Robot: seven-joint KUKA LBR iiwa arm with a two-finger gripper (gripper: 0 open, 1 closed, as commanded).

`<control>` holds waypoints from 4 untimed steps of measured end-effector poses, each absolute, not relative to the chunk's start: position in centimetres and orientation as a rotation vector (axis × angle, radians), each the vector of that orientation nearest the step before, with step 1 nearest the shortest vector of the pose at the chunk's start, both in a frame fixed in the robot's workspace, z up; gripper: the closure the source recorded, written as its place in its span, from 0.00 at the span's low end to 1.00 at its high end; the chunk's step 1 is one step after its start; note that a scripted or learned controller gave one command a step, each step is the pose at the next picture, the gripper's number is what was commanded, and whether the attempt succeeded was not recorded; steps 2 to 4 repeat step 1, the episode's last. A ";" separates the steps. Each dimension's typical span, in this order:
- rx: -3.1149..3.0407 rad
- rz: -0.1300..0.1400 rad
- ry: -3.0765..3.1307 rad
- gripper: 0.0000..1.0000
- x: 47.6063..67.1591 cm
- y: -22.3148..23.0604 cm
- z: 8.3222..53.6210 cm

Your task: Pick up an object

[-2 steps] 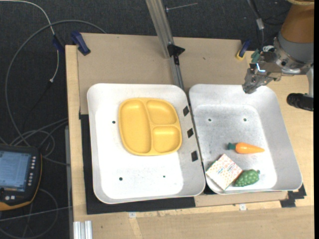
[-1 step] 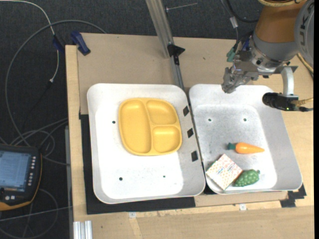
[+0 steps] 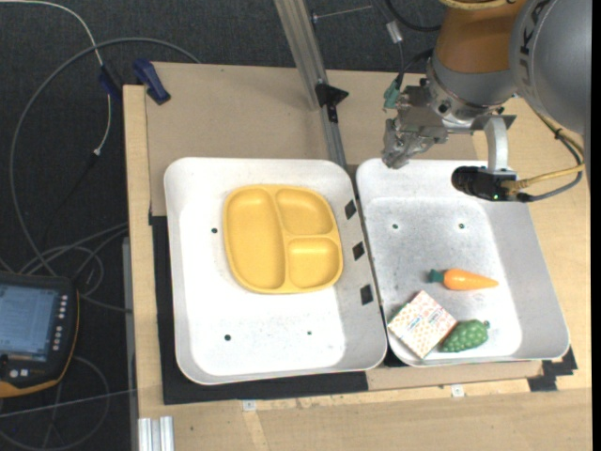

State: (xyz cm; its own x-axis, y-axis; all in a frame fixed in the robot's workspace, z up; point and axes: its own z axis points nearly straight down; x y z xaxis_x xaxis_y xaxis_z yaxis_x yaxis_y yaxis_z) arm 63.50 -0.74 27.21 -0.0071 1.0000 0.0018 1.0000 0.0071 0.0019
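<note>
The one camera is looking down on a bench (image 3: 235, 111) bearing two white bins side by side. The left bin (image 3: 197, 318) is holding a yellow divided plate (image 3: 282, 237) with three compartments, lying flat near the bin's middle. The right bin (image 3: 526, 280) is holding three small things toward its near end: a toy carrot (image 3: 466, 279) lying on its side with its orange tip pointing right, a small box (image 3: 422, 324) resting tilted against the bin's near-left corner, and a green bunch of toy grapes (image 3: 466, 335) lying just beside the box on its right. The box is showing a pale face with small reddish and blue print, too small to read.

The arm is reaching in from the upper right, its orange band (image 3: 474, 26) sitting above the wrist. The gripper (image 3: 396, 154) is hanging over the far-left corner of the right bin, well apart from the carrot, box and grapes. Nothing is showing between its fingers; how far apart they are standing I cannot tell. A tablet (image 3: 33, 332) is lying off the bench at the left, its screen text too blurred to read.
</note>
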 end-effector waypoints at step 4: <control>2.217 -0.003 2.233 1.00 63.5 4.8 25.2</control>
